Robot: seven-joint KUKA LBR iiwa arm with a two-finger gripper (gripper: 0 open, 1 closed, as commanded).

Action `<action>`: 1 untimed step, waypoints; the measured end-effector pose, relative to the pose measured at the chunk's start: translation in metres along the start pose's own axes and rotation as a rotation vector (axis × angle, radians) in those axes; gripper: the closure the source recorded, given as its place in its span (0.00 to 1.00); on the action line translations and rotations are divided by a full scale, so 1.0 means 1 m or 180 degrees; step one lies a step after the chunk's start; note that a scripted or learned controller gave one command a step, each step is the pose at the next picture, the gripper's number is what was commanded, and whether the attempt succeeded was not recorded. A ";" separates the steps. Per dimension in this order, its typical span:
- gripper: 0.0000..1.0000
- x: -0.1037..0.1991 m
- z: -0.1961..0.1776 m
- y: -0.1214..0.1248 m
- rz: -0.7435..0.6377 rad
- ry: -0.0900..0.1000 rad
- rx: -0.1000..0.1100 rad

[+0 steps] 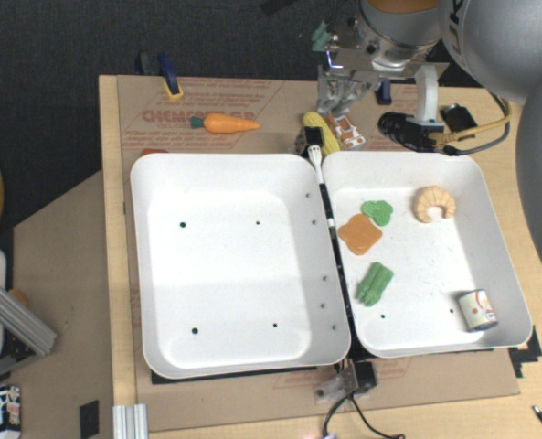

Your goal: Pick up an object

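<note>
Right bin (490, 245): croissant (433, 203), toast slice (359, 234), two green veggie toys (377, 212) (374, 283), small can (477, 309). Left bin (152, 245) bare. End effector (344, 94) up past bins above counter (252, 99); grip hard to tell.

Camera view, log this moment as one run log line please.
gripper: above bench beyond bins, nothing seen held | right bin: croissant, toast, two green pieces, can | carrot: on bench

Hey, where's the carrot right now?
The carrot lies on the cardboard behind the left bin, outside both bins, toward the top of the camera view. A blue-and-yellow clamp sits just beyond it to the left.
</note>
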State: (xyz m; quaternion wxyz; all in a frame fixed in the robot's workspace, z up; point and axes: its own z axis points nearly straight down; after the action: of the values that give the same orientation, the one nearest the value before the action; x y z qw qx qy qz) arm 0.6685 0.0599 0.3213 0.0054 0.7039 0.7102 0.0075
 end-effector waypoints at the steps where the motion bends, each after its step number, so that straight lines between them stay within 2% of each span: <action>1: 1.00 0.091 -0.185 -0.036 -0.0007 0.0015 -0.0008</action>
State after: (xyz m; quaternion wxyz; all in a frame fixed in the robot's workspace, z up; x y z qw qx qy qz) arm 0.6281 0.1504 0.5062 0.0047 0.7032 0.7109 0.0101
